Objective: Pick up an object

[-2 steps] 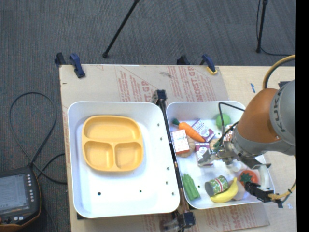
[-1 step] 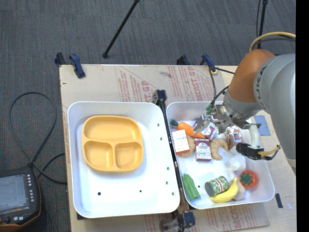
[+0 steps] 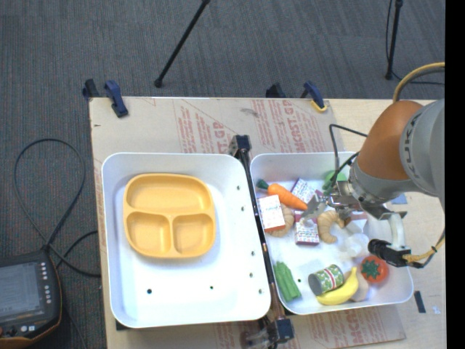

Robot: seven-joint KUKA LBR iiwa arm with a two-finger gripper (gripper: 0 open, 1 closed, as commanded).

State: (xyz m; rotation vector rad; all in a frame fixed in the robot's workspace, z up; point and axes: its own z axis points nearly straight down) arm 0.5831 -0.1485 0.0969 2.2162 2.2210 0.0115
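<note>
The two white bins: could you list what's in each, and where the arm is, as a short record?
left bin: yellow divided plate
right bin: carrot, banana, tomato, can, green vegetable, small boxes
arm: over the right bin's far side
gripper: low among the items, near the carrot

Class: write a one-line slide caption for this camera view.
Robot hand above toy food in the right bin; yellow tray in the left.

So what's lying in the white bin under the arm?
The right bin holds a carrot, small cartons, a croissant, a green pickle, a can, a banana and a tomato. The arm covers the bin's upper right corner.
</note>
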